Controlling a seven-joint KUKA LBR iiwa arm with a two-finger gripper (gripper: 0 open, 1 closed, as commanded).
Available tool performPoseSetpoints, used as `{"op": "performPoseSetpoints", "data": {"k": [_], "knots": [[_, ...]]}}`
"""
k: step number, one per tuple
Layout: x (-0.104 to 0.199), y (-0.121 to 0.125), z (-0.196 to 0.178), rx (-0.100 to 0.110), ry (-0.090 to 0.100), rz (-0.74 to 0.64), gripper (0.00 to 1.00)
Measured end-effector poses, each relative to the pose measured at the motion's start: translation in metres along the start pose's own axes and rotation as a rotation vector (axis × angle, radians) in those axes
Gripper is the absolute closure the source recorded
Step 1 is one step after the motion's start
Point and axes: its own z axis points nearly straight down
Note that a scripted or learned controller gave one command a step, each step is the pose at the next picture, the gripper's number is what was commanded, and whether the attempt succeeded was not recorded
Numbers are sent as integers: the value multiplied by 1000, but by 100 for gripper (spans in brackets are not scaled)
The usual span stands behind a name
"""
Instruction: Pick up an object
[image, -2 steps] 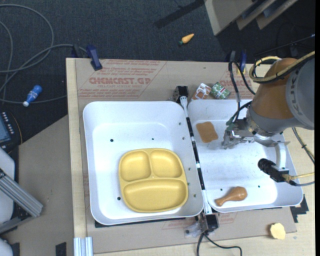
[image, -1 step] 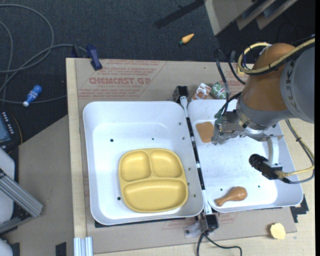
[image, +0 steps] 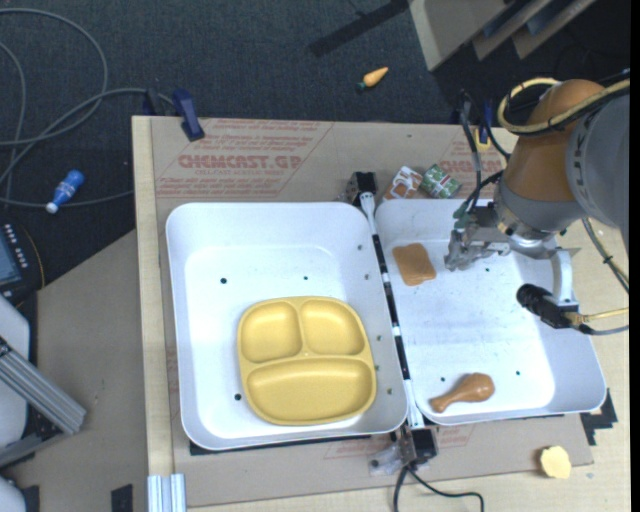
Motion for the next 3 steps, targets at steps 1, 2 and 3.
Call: {"op": "performPoseSetpoints", "data": {"k": [1, 2, 3], "knots": [[4, 0, -3, -1, 3, -4, 0], [23, 27, 48, -1, 3, -7, 0], [-6, -40, 45, 3, 4, 0, 0]]}}
